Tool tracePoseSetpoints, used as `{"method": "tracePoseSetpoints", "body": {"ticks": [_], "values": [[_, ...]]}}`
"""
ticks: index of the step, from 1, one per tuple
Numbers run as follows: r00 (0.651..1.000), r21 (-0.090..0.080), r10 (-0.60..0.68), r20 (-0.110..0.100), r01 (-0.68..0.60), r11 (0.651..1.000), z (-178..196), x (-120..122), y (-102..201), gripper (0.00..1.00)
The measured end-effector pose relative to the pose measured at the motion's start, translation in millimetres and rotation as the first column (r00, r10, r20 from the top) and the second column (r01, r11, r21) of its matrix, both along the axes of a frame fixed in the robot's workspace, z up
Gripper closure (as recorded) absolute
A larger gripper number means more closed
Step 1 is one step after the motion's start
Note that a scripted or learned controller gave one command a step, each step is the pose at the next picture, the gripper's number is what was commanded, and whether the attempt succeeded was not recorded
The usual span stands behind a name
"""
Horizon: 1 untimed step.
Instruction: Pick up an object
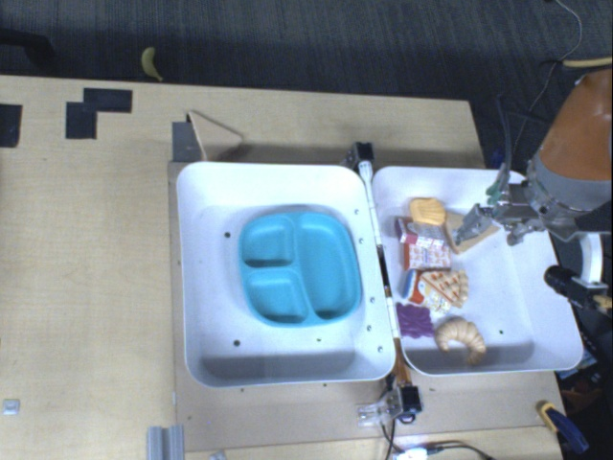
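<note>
Two shallow white bins [536, 353] sit on the bench. Gripper [471, 228], state indeterminate, hovers at the right bin's 12 o'clock, beside the yellow block [428, 211]. Approach step; descent follows.

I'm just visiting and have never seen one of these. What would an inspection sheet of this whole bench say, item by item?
Surface: tan bench bearing two white bins side by side.
Job's things: right bin holds a croissant, a purple piece, a waffle-like piece, a red-and-white packet and a yellow piece.
Clutter: left bin holds a blue divided tray; black marks on the bench at far left.
Claw: claw over the right bin, above the yellow piece's right side; grip unclear.
Cables: wires at the bench's bottom edge.
Surroundings: dark carpet with a small yellow thing.
</note>
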State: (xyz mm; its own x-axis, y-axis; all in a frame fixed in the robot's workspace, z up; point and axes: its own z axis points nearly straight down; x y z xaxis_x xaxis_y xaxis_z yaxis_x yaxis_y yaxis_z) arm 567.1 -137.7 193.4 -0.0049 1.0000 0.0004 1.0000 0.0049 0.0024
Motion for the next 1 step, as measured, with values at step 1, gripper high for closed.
{"method": "tracePoseSetpoints", "body": {"ticks": [1], "values": [[1.0,-0.001,-0.002,0.005,0.002,1.0,-106.4,-22.1,-6.2,0.0]]}}
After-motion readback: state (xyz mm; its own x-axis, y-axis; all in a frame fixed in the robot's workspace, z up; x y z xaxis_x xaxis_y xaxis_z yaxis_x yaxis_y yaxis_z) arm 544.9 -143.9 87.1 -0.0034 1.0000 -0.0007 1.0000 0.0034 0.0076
